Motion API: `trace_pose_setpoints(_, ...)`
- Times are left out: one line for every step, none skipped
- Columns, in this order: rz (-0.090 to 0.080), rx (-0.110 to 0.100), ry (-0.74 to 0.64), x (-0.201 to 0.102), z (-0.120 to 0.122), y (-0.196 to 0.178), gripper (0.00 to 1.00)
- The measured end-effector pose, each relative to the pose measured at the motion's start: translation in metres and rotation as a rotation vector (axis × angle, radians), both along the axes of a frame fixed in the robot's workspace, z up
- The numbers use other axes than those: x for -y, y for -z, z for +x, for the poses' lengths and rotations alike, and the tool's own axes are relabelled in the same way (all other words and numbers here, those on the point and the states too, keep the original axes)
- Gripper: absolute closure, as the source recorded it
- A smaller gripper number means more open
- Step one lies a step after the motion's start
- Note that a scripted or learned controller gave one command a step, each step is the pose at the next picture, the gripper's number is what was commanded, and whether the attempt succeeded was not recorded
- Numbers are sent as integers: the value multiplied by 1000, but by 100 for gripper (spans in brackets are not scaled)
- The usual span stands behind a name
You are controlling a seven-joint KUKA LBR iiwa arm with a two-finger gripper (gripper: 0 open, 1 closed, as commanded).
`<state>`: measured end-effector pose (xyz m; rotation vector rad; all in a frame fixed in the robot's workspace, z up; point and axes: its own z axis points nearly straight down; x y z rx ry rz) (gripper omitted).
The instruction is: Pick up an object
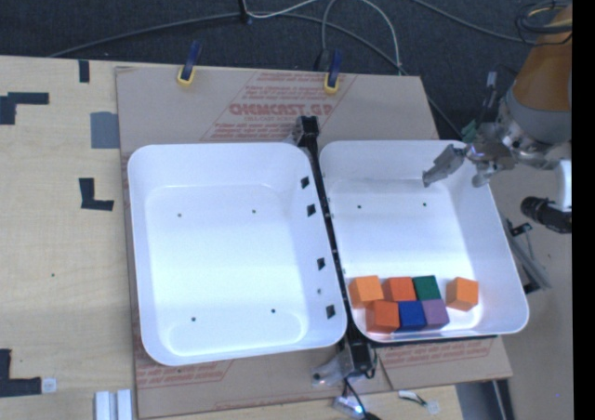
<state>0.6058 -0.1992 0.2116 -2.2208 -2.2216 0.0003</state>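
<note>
Blocks (411, 303) are seen bunched at the near edge of the right bin (390, 167), untouched. Nothing is held by the end effector (458, 165), spread open above the far corner. Picking is not yet done.

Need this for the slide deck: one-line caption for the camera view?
Arm's end effector hovers over the right bin's far corner; colored blocks cluster along its near edge.

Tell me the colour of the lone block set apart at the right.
Orange block; the camera view shows it clearly.
</note>
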Motion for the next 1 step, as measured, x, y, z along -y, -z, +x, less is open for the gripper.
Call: trace_pose_setpoints(2, -10, 0, 17, 34, 126, 0)
